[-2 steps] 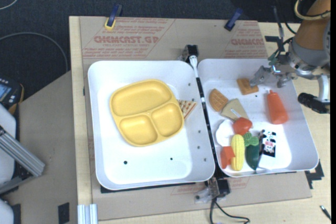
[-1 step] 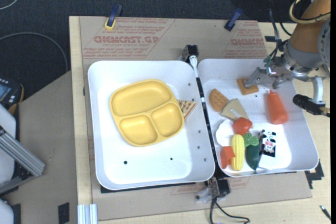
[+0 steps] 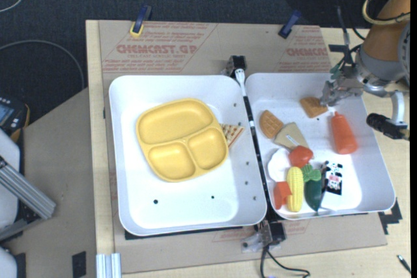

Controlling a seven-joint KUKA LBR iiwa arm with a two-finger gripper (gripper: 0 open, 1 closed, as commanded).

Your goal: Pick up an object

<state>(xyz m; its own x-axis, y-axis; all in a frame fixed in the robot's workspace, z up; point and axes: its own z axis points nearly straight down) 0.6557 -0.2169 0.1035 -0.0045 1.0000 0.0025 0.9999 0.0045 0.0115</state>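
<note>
Yellow plastic is dominating the left bin: a three-compartment plate is lying there, and a small waffle-patterned piece is peeking out from under its right edge, partly hidden.

Moving right into the right bin, a tan bread-like piece and a pale wedge are lying just beside each other near the divider. Below them a cluster of toy food is crowding together: a red tomato, a yellow corn cob, a small orange-red piece, a dark green vegetable and a little black-and-white item too small to identify. They are overlapping, so their edges are hard to separate.

Further right, an orange-brown flat piece is sitting near the bin's back, and an orange carrot-like item is lying apart from it.

The gripper is hanging right at the flat piece's upper right corner, seemingly touching it. Its tip is a blurred grey tangle, so I cannot tell how wide the pincer is standing or whether it is grasping anything. The arm is being cut off by the right edge.
</note>
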